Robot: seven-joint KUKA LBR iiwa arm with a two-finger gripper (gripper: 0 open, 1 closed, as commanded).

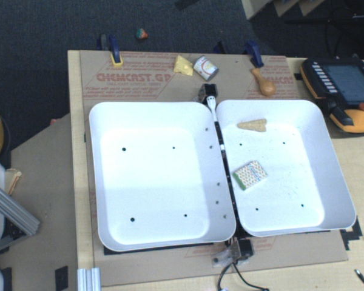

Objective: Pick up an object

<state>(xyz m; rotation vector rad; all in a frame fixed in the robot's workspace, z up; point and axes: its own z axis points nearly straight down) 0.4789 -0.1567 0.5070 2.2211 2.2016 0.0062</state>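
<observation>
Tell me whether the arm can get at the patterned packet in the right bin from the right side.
Probably yes: the patterned packet lies flat in the right bin, apart from the tan wedge, with nothing above or beside it.

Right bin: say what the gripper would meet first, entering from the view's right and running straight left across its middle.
Probably the right bin's outer wall if it travels low; clearing that, the checkered packet lying near the left wall. Height cannot be judged.

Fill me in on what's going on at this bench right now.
Nothing is being handled at this moment. The right bin holds two things to pick from: a small patterned block near its left wall and a tan wedge toward the back. The left bin sits beside it. A few odd bits lie on the board behind the bins.
</observation>
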